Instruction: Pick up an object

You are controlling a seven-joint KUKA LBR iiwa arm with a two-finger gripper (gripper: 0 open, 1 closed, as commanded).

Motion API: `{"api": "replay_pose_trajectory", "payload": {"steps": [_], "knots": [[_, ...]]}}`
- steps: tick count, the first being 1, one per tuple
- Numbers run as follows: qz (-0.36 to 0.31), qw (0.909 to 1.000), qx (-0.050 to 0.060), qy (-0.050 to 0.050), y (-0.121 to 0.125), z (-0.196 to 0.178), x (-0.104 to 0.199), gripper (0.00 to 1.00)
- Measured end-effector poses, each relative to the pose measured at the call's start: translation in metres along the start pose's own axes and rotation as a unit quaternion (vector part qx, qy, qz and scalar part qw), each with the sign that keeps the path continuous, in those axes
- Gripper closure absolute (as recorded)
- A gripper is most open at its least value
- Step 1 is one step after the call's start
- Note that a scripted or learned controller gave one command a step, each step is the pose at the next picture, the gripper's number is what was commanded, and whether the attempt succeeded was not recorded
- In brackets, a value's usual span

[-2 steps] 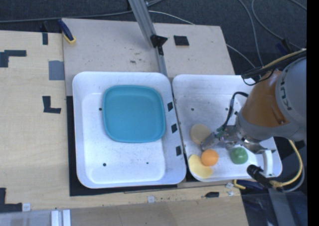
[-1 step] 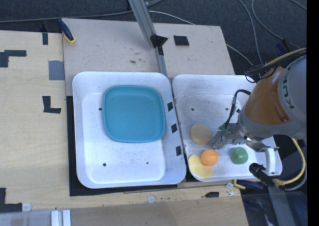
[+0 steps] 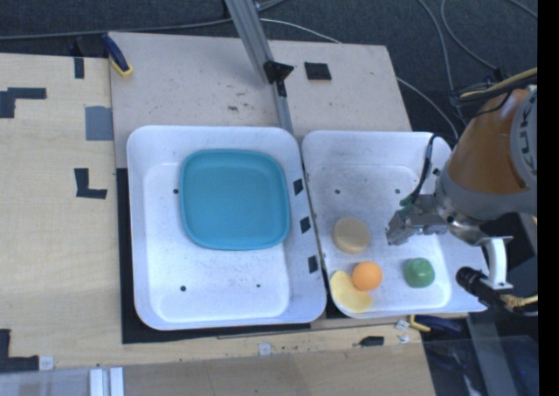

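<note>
Green ball (image 3: pixel 419 273), round, just below jaws (image 3: pixel 398 232), right bin (image 3: pixel 367 154).

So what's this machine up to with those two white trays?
A robot arm reaches in from the right over the right bin, its gripper low among a few small things: a tan round piece, an orange ball on a yellow piece, and a green object. Its job is to pick one up; nothing looks lifted yet. The left bin holds a blue plate.
</note>
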State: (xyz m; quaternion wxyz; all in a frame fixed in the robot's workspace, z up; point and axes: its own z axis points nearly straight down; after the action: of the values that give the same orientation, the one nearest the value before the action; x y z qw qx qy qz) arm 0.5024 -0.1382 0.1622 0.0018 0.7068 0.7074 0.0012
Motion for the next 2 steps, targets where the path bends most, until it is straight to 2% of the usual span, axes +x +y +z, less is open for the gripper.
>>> {"api": "replay_pose_trajectory", "payload": {"steps": [1,2], "knots": [[0.000,1.0000,0.001,0.000,-0.007,-0.046,-0.001,1.00],[0.000,1.0000,0.001,0.000,-0.007,-0.076,-0.001,1.00]]}}
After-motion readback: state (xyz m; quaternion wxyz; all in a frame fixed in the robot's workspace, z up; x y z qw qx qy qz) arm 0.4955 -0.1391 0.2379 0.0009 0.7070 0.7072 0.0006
